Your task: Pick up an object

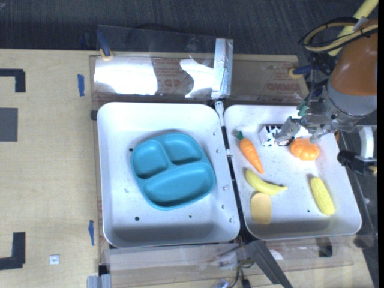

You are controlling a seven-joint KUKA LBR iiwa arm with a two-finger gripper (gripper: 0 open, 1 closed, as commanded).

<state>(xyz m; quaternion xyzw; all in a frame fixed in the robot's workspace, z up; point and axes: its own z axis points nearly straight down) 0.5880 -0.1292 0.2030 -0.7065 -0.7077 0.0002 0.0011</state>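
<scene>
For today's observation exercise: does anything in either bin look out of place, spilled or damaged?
Nothing stands out. The blue divided plate lies flat in the left bin. In the right bin the toy carrot, banana, corn cob and small orange pumpkin lie apart, intact.

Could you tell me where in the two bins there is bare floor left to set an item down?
Left bin: bare floor rings the blue plate, widest along its left wall. Right bin: a patch between banana and corn. Crowded at the top, near carrot, orange toy and gripper.
</scene>
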